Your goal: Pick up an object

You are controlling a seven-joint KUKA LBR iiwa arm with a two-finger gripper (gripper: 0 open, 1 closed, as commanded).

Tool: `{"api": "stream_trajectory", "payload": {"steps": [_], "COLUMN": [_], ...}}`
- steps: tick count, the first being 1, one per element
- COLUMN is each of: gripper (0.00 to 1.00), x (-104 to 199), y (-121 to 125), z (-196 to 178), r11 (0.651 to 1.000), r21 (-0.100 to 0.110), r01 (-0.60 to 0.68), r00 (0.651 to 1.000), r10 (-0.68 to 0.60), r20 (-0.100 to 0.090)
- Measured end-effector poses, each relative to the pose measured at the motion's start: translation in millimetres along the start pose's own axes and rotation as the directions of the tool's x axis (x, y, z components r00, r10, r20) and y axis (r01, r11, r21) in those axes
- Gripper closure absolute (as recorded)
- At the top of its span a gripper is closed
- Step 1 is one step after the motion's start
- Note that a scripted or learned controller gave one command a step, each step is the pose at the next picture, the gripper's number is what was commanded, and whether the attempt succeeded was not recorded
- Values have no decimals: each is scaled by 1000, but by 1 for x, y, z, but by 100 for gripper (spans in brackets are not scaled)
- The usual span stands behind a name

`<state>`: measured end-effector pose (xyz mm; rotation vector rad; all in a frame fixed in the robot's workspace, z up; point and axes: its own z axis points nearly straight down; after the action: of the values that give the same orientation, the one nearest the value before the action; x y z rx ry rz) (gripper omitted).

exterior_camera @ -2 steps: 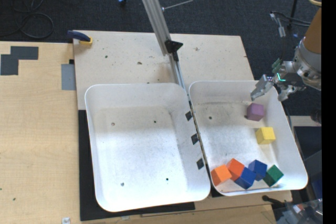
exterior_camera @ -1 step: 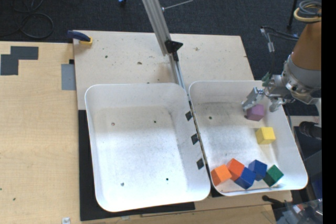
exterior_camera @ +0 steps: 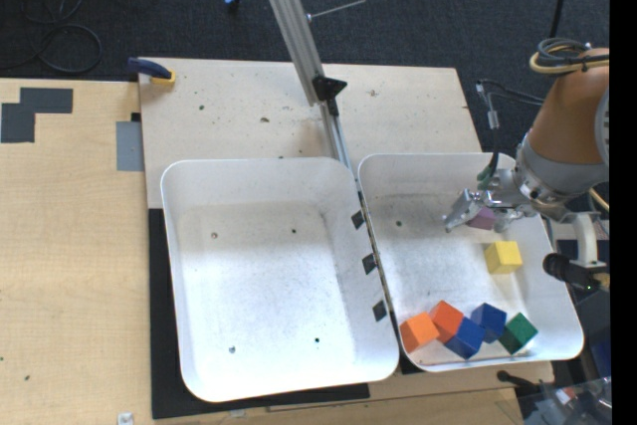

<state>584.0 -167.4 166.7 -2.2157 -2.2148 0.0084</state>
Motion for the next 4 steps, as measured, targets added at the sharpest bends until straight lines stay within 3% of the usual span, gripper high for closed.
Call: {"api": "stream_trajectory", "payload": {"steps": [1, 2, 4], "gripper": [0, 100, 100], "x": [3, 1, 12], "y": [0, 1, -5], "z": [44, 31, -75], "r11": [1000, 1000, 1000], "r21": [-2, -6, -14], "r01": [-1, -6, 2], "r00": [1000, 1000, 1000], "r10": [1, 6, -2], "r20": [0, 1, 3]}}
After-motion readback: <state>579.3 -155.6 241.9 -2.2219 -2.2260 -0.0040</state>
